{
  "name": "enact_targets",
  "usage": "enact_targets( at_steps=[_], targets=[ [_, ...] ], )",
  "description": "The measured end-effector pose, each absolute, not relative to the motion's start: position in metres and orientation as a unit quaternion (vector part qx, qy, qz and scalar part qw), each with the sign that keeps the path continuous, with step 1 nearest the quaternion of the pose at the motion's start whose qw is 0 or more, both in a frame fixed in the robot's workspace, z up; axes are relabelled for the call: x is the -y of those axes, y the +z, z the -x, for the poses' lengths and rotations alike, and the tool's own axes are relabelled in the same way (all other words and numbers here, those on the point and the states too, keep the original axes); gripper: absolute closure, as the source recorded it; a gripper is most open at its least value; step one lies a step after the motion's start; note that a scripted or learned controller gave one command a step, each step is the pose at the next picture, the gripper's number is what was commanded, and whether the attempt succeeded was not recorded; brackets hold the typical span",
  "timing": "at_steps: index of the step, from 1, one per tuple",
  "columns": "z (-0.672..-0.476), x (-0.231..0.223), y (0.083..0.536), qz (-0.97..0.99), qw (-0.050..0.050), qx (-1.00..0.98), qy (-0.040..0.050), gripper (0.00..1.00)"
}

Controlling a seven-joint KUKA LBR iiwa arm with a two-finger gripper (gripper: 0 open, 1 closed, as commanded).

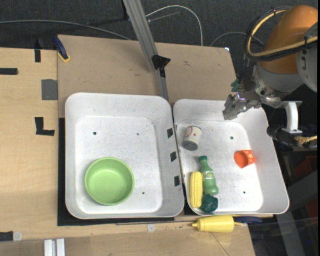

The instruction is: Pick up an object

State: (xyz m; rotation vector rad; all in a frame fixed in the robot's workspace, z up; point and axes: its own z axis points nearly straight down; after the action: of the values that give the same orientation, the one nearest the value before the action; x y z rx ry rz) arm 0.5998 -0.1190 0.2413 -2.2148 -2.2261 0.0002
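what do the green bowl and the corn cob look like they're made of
The round light-green bowl in the left white bin looks like moulded plastic: one even colour, smooth matte walls. The small yellow corn cob in the right white bin is probably toy plastic or rubber; its uniform yellow suggests so.

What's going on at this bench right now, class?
A robot arm reaches in from the right, its gripper over the far edge of the right bin, holding nothing that can be seen. That bin holds a small cup, a green bottle, a corn cob and an orange piece. A green bowl sits in the left bin. A yellow bottle lies outside.
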Motion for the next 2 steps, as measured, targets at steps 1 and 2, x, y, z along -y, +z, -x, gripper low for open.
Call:
enact_targets(
  at_steps=[1,2],
  targets=[
    [-0.586,0.064,0.242,0.705,0.001,0.709,0.0003,1.00],
    [-0.582,0.011,0.248,0.705,0.001,0.710,-0.0001,1.00]
  ],
)
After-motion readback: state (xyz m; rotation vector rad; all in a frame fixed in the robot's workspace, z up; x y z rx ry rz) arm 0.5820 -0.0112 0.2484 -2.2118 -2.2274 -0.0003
